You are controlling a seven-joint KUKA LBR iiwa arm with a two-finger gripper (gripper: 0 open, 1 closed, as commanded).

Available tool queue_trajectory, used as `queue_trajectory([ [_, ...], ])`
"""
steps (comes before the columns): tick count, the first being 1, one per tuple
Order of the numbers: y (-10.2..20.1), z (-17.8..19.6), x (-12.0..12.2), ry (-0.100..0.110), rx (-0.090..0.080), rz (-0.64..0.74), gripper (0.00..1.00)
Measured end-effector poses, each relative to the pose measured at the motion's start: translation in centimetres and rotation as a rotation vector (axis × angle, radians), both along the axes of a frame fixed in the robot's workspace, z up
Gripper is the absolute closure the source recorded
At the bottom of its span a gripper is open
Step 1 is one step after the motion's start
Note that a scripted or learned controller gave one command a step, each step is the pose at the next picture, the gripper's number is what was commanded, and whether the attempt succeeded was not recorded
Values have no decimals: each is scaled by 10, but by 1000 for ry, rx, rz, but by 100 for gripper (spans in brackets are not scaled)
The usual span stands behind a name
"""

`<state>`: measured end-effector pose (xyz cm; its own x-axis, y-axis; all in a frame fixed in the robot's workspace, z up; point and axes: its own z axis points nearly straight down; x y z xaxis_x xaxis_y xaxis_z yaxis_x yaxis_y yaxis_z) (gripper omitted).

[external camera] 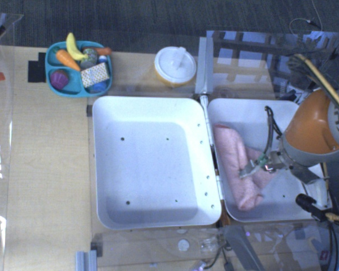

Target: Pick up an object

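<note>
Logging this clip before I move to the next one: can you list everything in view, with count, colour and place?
bins: 2, white, side by side on the bench
pink cloth: 1, pink, rolled, lying in the right bin along its left side
blue tray: 1, blue, divided, on the bench beyond the left bin's far left corner
toy food: several pieces in the tray, among them a yellow banana and an orange carrot
lidded tub: 1, yellow with white lid, on the bench beyond the left bin
black block: 1, black, left of the tray
arm: 1, grey with orange band, over the right bin
gripper: 1, metal, low over the pink cloth
</note>
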<state>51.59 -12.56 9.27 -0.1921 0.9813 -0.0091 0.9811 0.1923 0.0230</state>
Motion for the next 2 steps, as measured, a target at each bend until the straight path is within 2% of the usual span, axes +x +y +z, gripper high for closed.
queue_trajectory([
  [1, 19, -1, 80, 5, 2, 36, 0],
  [2, 2, -1, 46, 6, 3, -19, 0],
])
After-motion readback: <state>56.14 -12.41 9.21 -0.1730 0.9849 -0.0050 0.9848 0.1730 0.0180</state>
